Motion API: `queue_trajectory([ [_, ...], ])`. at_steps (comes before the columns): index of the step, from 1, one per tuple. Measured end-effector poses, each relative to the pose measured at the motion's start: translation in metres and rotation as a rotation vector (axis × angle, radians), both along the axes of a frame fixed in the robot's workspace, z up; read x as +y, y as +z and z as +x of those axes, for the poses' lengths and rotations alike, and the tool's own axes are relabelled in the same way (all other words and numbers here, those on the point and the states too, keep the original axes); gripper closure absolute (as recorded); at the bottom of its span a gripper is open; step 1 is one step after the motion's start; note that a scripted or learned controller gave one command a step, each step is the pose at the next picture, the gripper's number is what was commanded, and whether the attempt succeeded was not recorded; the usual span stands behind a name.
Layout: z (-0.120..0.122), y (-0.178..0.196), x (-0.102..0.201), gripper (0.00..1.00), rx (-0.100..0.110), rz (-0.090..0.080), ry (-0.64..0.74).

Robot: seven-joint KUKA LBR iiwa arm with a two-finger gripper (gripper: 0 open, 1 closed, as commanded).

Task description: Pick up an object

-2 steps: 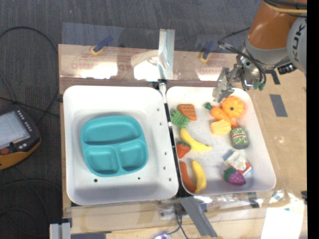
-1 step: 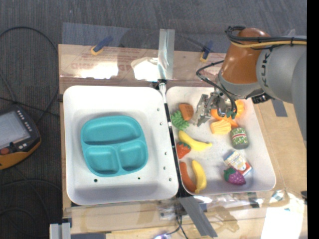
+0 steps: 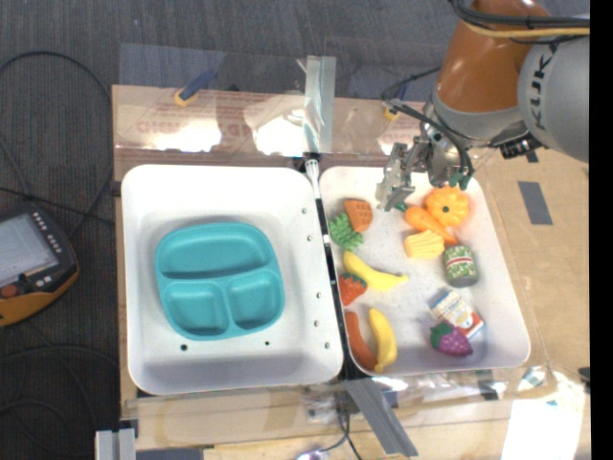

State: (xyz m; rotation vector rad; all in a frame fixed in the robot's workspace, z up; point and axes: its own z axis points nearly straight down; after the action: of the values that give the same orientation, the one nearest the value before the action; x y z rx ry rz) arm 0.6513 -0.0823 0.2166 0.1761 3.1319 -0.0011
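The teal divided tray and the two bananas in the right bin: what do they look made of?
Teal divided tray: looks like moulded plastic, matte to satin, judging by its uniform colour, rounded compartment walls and soft highlights.

Bananas and: probably plastic toy fruit, slightly glossy, with flat yellow colour and smooth simplified shapes. Rubber or foam can't be ruled out.

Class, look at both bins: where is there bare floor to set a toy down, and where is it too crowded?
Free: the left bin's white floor around the teal tray, and the tray's own compartments. In the right bin, one bare patch between the lower banana and the grapes. Crowded: near the pumpkin, under the gripper.
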Motion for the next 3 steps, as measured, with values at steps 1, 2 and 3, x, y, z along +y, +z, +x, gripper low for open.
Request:
queue_trajectory([
  [1, -0.018, -0.108, -0.062, 1.00, 0.003, -0.001, 0.199],
  [2, 0.017, 0.017, 0.001, 1.00, -0.001, 0.001, 0.311],
  [3, 0.016, -0.090, -0.011, 1.00, 0.002, 0.000, 0.565],
])
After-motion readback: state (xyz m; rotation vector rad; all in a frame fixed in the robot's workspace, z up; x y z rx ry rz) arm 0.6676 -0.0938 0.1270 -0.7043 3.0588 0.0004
